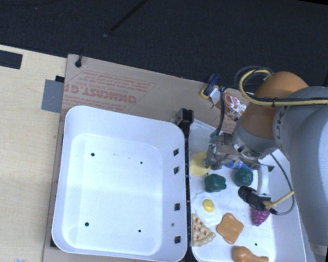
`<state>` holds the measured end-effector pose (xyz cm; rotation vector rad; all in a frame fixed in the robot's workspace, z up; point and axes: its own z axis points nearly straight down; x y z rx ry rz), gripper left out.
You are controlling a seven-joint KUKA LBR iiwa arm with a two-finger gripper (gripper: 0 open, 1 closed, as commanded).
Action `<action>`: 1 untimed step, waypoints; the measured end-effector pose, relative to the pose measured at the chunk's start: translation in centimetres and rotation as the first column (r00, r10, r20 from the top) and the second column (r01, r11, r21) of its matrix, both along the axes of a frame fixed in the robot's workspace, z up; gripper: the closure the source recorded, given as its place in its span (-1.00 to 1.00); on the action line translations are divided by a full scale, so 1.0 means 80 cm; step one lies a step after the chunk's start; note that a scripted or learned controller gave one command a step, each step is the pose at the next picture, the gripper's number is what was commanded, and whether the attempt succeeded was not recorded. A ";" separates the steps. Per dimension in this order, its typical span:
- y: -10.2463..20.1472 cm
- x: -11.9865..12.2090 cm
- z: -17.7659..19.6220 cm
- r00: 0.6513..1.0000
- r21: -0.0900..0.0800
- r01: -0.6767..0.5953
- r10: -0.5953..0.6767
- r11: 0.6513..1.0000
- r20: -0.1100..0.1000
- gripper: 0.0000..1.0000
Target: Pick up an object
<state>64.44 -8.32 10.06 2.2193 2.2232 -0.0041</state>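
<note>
Since the gripper (214,159) sits low at the right bin's (292,259) far-left corner over the yellow piece (198,163), you're likely mid-grab; can't tell its opening or hold.

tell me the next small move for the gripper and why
Probably a short drop straight down. The gripper hangs low in the right bin at the edge of the yellow toy, with the green toy just below; nothing shows between its fingers.

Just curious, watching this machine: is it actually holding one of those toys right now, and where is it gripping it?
Cannot be told: the gripper is down among the toys in the right bin.
</note>
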 end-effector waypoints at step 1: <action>-0.096 -0.058 -0.017 1.000 0.002 0.006 -0.006 1.000 -0.004 1.00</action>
